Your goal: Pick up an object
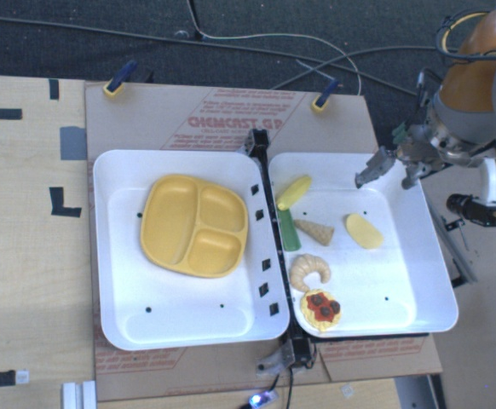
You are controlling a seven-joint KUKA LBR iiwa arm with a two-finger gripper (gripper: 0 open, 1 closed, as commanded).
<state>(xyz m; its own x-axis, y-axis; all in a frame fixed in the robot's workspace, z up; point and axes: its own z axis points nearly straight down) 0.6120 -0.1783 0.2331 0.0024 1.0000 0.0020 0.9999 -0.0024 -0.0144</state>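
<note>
The right bin (pixel 401 292) holds several toy foods: a yellow corn cob (pixel 293 192), a green stick (pixel 290 231), a tan cone (pixel 316 230), a yellow oval slice (pixel 364 231), a croissant (pixel 309 270) and a small pizza (pixel 320 310). My gripper (pixel 391 175) hangs over the bin's far right corner, above and just beyond the yellow slice. Its two dark fingers (pixel 371 174) are spread apart and open, with nothing between them.
The left bin (pixel 120 296) carries a yellow divided plate (pixel 194 225). A black divider (pixel 268 228) runs between the bins. Two yellow-and-blue clamps (pixel 120 78) pin the cardboard at the back. Cables cross the dark floor behind.
</note>
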